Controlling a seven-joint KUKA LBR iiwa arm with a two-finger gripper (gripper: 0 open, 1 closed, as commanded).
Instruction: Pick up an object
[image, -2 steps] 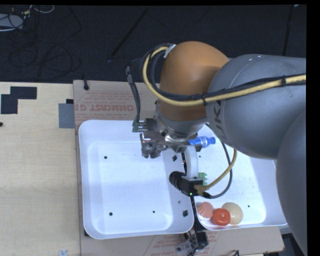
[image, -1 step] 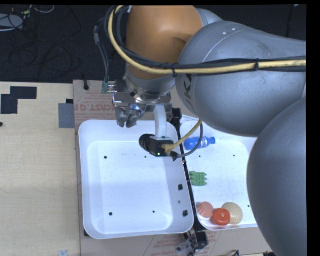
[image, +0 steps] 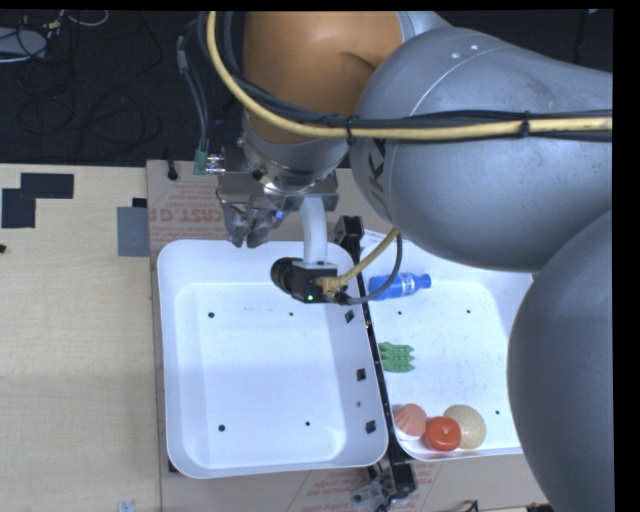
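A round red plastic piece (image: 442, 433) sits between a pinkish disc (image: 409, 419) and a beige ball (image: 466, 425), far right of the two-finger gripper (image: 248, 232); nearer lie green beans (image: 396, 357) and a blue bottle (image: 399, 285). Its fingers hold nothing visible; their spread cannot be told.

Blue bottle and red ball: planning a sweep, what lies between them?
In the camera view, a small green object lies between the blue bottle and the red ball.

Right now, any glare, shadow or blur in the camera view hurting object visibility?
Camera view: the arm looms large and soft-focused, casting a bluish shadow across the left bin; the right bin is bright but not blown out; the blue bottle and green item read clearly.
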